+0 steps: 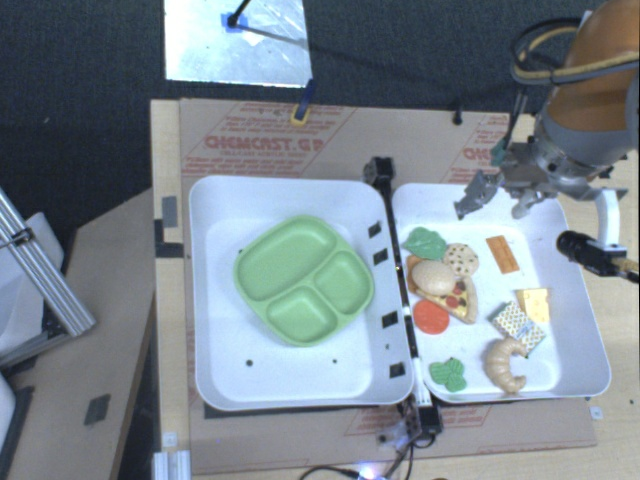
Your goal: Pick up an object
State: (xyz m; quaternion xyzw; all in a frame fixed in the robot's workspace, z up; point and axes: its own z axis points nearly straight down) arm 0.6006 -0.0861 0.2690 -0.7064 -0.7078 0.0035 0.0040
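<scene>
The right bin (575, 313) holds several toy foods: a green leaf (425, 240), a cookie (460, 259), an orange cracker (503, 254), a bun (432, 276), a pizza slice (464, 302), a red tomato slice (432, 317), a yellow cheese piece (536, 302), a checkered cracker (517, 324), a croissant (503, 363) and a second green leaf (449, 373). My gripper (497, 203) hangs over the bin's far edge, above and behind the cracker. It is open, with nothing between its fingers (471, 199).
A green divided plate (303, 280) lies in the left bin (215, 368). Black clips run along the divider between the bins (390, 268). A black cylinder (590, 251) juts out by the right bin's right rim. A silver sheet (238, 28) lies beyond the bench.
</scene>
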